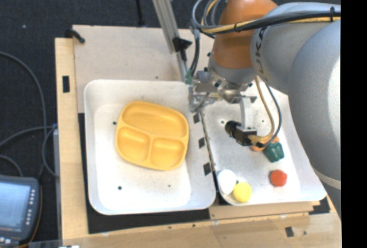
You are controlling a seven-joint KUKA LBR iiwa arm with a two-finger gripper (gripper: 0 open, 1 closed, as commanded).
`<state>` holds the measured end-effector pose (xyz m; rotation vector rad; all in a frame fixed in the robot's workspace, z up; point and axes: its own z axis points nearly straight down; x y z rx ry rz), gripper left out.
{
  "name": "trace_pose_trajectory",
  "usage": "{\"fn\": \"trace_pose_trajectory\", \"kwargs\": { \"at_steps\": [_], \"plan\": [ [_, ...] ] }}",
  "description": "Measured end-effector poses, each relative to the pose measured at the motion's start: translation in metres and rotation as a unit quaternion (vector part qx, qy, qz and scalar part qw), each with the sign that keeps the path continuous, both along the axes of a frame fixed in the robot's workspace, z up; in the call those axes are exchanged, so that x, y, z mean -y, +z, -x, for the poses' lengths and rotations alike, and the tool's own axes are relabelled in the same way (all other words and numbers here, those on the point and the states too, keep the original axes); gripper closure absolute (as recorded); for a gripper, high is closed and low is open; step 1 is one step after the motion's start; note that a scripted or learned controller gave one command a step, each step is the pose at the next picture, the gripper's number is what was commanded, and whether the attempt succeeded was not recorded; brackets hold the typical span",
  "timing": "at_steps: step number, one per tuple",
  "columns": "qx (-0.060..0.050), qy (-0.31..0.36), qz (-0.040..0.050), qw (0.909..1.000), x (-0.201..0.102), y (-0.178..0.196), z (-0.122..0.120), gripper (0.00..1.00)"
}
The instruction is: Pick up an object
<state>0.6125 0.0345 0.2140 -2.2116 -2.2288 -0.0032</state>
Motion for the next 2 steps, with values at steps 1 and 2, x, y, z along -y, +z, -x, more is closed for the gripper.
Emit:
{"fn": "trace_pose_trajectory", "kwargs": {
  "at_steps": [1,2],
  "plan": [
    [0.001,0.000,0.0002,1.0000,-0.0532,0.0183,-0.0004,1.00],
    [0.000,-0.003,0.0011,1.0000,-0.0496,0.0172,-0.0003,0.00]
  ]
}}
